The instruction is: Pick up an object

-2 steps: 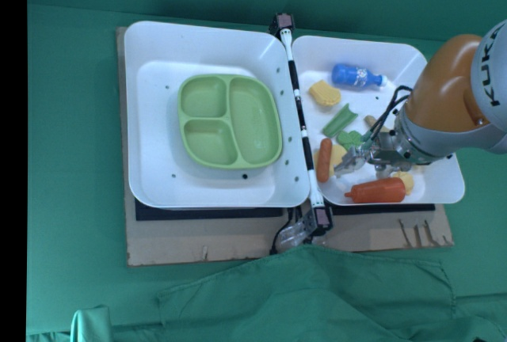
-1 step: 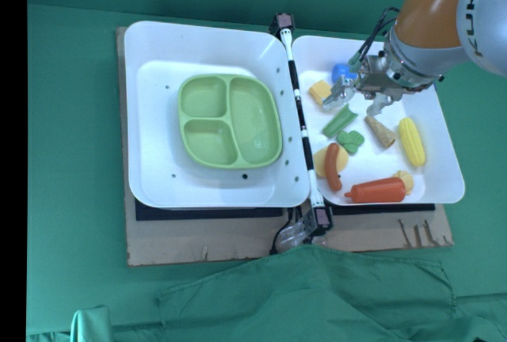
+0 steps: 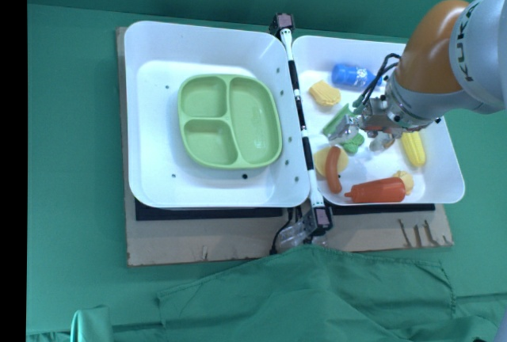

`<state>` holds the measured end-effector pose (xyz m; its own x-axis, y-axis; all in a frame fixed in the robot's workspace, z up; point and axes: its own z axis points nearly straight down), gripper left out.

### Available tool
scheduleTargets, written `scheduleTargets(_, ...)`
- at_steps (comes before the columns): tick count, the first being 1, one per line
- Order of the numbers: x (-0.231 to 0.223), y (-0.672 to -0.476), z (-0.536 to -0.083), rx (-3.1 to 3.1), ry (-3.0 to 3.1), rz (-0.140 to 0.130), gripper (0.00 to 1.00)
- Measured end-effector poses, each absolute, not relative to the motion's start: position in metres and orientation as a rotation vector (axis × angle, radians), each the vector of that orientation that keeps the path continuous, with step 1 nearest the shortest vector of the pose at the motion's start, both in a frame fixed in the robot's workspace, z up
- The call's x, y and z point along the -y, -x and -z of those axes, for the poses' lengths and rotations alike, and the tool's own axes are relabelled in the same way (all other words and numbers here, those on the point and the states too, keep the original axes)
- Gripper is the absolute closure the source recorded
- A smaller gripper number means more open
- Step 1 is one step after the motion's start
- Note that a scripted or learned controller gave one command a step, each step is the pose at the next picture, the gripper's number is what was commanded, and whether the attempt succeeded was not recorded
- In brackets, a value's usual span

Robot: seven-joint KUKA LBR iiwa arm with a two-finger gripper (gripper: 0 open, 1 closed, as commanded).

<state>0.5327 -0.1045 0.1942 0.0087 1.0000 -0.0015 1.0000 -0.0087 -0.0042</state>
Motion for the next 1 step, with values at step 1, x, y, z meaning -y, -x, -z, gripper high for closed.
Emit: scheduleTargets(1, 0.1031, -0.5354, -0.2105, 2.218, 2.235, 0.006, 1.0)
